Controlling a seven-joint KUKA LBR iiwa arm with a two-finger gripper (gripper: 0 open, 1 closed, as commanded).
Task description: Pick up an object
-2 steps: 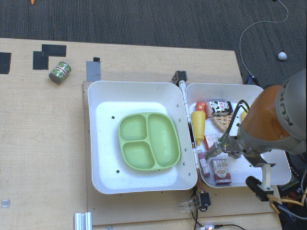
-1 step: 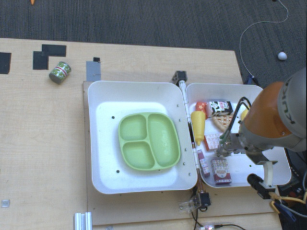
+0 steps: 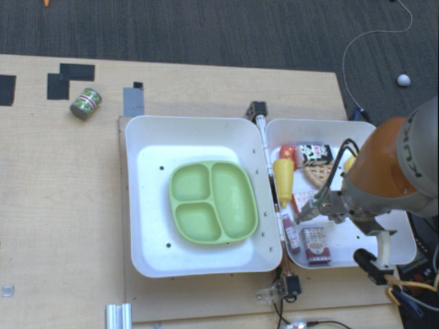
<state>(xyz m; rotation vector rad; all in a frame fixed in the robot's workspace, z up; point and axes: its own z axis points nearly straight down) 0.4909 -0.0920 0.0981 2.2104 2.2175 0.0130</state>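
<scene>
My arm [image 3: 384, 163] reaches in from the right over the right bin [image 3: 405, 249], its orange band above the clutter there, and my gripper [image 3: 310, 210] hangs low over the middle of that bin; whether it is clenched or released I cannot tell from this slant. The things I could take all lie in the right bin: a yellow bottle with a red cap [image 3: 283, 173] lying lengthwise near the bin's left wall, a black-and-white packet [image 3: 315, 153] at the far end, a tan waffle-patterned piece [image 3: 317, 175] just beside the bottle, and a dark red packet [image 3: 315, 245] at the near end. The left bin [image 3: 147, 149] holds a pale green divided plate [image 3: 212, 202] with three compartments. A small green can [image 3: 85, 104] lies on the bench well apart from both bins.
</scene>
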